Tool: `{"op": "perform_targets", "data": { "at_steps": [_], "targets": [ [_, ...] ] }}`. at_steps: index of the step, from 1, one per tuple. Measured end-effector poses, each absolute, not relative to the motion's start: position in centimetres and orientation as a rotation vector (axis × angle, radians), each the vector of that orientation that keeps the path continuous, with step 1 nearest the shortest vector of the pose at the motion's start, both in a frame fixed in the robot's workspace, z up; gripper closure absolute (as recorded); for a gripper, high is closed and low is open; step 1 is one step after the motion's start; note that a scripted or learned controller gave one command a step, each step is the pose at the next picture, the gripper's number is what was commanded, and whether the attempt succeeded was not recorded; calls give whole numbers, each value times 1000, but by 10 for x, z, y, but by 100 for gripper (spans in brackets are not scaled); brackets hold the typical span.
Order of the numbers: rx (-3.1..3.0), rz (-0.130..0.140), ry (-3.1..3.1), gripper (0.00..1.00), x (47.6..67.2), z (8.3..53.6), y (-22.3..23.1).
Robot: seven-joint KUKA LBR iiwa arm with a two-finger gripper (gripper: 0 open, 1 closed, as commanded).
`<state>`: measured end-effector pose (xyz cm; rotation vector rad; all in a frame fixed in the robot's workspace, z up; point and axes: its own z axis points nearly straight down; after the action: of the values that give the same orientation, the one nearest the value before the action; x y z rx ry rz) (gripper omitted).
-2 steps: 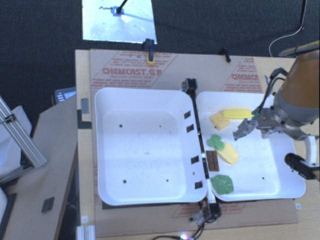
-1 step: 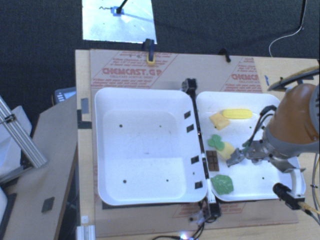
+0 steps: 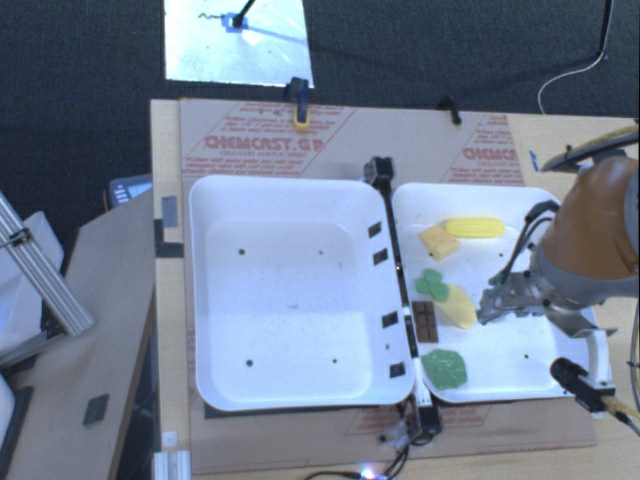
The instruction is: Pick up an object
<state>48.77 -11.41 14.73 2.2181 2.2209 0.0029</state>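
Dark carpet surrounds the tabletop, a tan board with red printed lettering. On it sit two shallow white bins side by side. Left bin is the bigger share of the view, bare white floor with a few small dark dots. Right bin holds all the loose items. My arm comes in from the right, orange band above grey wrist, hanging over the right half of the right bin.

My jaws are low over the right bin floor, just right of the pale yellow piece; whether they touch it, can't tell. Jaws too small and blurred here, so I cannot tell if they are open or closed, and I see nothing clearly between them.

Right bin contents, big to small: yellow corn-like object lying flat near the far wall, well apart from my jaws; light green lump near the front left corner; pale yellow piece mid-left, nearest my jaws; orange-yellow wedge just beside the corn-like object's left end; dark green leafy piece touching the pale yellow piece's upper left; brown block against the left wall, just beside the pale yellow piece.

Off the tabletop: shiny metal sheet on the carpet at the top, small yellow clip at the board's far edge.
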Motion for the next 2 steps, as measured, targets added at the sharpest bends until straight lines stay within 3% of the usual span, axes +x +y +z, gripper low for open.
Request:
{"op": "perform_targets", "data": {
  "at_steps": [1,2],
  "targets": [
    [2198,20,2226,100,545,316,-45],
    [2201,24,2220,100,557,468,-20]
  ]
}}
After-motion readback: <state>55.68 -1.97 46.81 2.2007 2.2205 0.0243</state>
